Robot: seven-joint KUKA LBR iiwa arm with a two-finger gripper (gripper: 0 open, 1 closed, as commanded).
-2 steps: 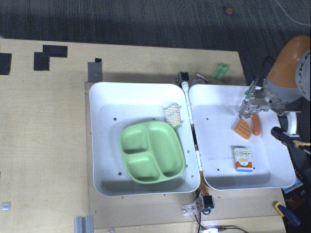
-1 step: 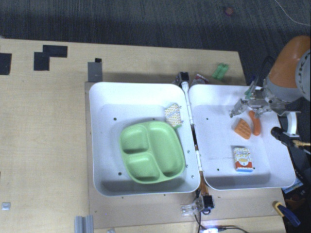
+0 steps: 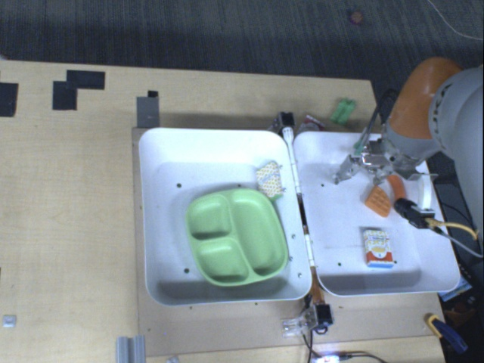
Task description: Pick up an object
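Left bin (image 3: pixel 162 203) holds a green divided plate (image 3: pixel 237 235) with a small patterned packet (image 3: pixel 269 178) at its upper right edge; right bin (image 3: pixel 333 271) holds an orange piece (image 3: pixel 378 200) and, nearer the camera, a small printed box (image 3: pixel 377 248); gripper (image 3: pixel 355 169) hangs over the right bin's far part, fingers apart, holding nothing; orange piece lies just beside it, so I'd centre over that, straddle its narrow side, descend to the floor, then close.

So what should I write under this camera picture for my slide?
Robot arm's gripper hovers over the right bin; green plate fills the left.
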